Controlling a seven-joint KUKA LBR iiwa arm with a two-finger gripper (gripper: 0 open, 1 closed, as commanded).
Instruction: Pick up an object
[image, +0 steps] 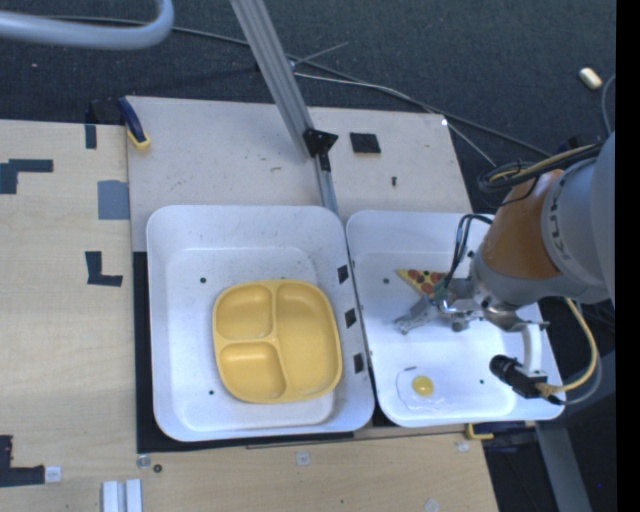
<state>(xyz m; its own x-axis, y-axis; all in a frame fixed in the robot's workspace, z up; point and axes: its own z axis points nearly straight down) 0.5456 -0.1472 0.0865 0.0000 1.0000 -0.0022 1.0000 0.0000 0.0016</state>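
Even, soft light; slight blur.

Smooth, matt yellow plastic on the three-compartment divided plate (277, 340). Faintly speckled, semi-gloss white plastic for both shallow bins (180, 240). Pale, matt wood grain across the bench top (60, 260). Dull grey metal on the two-finger gripper (408, 322); satin orange band (520, 235) above.

You have a yellow three-compartment plate (277, 340) lying flat mid left bin (170, 300); a pizza slice (420, 279) toward the right bin's (375, 300) far edge; a fried egg (420, 386) at its near edge.
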